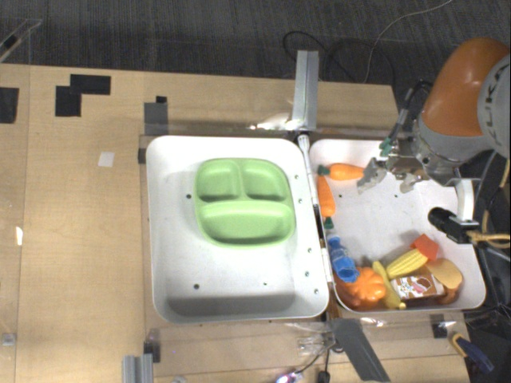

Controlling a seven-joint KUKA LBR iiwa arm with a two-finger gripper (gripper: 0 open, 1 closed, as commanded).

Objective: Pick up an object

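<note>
While hovering over right bin (471, 294), gripper (389, 178) seemingly open, empty, near carrot (345, 171).

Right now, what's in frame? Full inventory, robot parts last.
bins: 2, white, side by side on the bench
divided plate: 1, green, in the left bin
carrot: 1, orange with green tip, right bin, top left
orange piece: 1, along the right bin's left wall
blue toy: 1, right bin, lower left
orange round toy: 1, right bin, bottom
corn: 1, yellow, right bin, bottom right
brown bottle: 1, right bin, bottom right
arm: 1, grey and orange, from the right
tool: 1, over the right bin, near the carrot
</note>
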